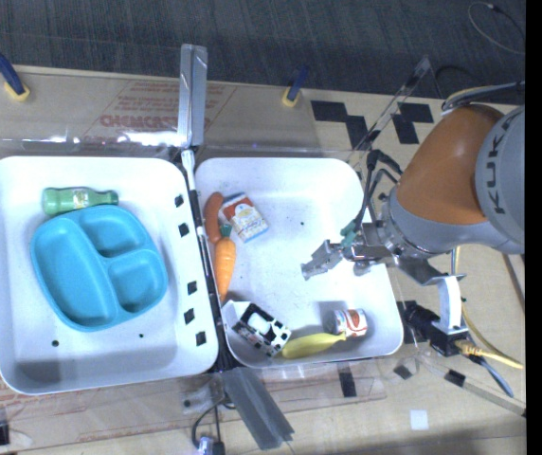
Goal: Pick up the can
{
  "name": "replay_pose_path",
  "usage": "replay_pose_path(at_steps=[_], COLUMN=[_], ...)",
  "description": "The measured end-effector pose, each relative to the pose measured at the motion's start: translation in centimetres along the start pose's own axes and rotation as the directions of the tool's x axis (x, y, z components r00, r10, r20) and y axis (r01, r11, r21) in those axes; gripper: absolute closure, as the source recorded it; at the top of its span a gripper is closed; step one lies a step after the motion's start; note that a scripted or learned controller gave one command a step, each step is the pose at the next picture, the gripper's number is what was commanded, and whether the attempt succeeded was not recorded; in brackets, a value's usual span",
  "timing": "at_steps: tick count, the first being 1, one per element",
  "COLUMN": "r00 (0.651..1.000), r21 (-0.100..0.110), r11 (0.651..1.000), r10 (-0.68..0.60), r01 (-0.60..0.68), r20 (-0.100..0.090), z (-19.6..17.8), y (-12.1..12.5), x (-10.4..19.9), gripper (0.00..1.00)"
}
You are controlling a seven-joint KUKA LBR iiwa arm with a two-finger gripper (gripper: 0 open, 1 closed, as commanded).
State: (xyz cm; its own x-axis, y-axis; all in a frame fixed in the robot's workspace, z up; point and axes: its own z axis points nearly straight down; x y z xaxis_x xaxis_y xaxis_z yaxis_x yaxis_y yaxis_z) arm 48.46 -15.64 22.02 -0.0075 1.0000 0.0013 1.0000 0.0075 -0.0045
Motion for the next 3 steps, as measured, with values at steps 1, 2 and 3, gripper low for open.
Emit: replay_pose_path(at_steps=[1, 2, 3], r00=[1.000, 0.999, 0.998], r21=[0.000, -0.001, -0.001], r11=[1.000, 0.999, 0.998], r10=[-0.022, -0.053, -0.061], r01=[0.022, 0.053, 0.061], r20=[0.000, 0.000, 0.000], z=[10.6, 12.9, 11.9], y=[-0.9, -0.8, -0.8], x=[-5.4, -4.9, -4.9], gripper=[0.00, 0.00, 1.00])
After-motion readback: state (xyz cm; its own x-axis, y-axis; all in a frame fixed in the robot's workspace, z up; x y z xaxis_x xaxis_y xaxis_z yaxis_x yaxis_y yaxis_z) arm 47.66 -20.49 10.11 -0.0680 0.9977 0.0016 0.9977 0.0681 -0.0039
